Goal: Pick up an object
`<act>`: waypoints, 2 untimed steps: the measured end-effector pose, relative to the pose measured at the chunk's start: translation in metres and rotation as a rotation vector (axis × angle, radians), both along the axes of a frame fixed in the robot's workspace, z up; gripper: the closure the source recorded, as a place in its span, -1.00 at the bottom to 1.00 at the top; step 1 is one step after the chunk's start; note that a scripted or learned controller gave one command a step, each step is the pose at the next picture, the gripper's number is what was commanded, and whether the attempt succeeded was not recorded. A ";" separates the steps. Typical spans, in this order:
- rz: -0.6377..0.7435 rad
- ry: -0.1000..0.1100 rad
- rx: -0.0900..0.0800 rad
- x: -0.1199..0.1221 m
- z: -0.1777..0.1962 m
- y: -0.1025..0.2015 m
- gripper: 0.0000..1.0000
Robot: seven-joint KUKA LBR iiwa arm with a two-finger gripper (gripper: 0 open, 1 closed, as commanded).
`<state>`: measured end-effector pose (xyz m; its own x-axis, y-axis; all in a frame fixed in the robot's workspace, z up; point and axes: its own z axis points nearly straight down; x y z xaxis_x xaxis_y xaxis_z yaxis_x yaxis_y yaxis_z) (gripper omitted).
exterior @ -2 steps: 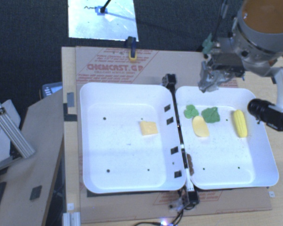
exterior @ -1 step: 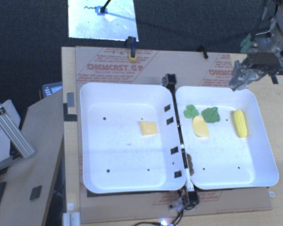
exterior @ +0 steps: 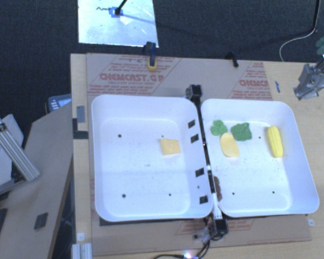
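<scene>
Camera view: metal two-finger gripper (exterior: 312,84) parked at right edge, above bench, outside both shallow white plastic bins; nothing visible in it, opening cannot be judged.

Right bin (exterior: 291,198): yellow corn cob (exterior: 274,141), pale yellow lump (exterior: 229,145), two green leafy pieces (exterior: 241,131) clustered at far side.

Left bin (exterior: 129,198): flat yellow square (exterior: 170,146) alone near middle, so easiest approach. No pick begun.

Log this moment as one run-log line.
gripper: right edge, outside bins | left bin: yellow square | right bin: corn, two green pieces, yellow oval | nothing held
</scene>
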<state>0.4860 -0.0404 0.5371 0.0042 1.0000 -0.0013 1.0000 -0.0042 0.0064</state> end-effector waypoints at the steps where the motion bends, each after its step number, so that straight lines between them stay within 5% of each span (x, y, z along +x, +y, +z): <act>1: 0.012 0.015 0.002 0.002 -0.111 0.050 1.00; 2: 0.011 -0.008 0.004 0.001 -0.006 0.076 1.00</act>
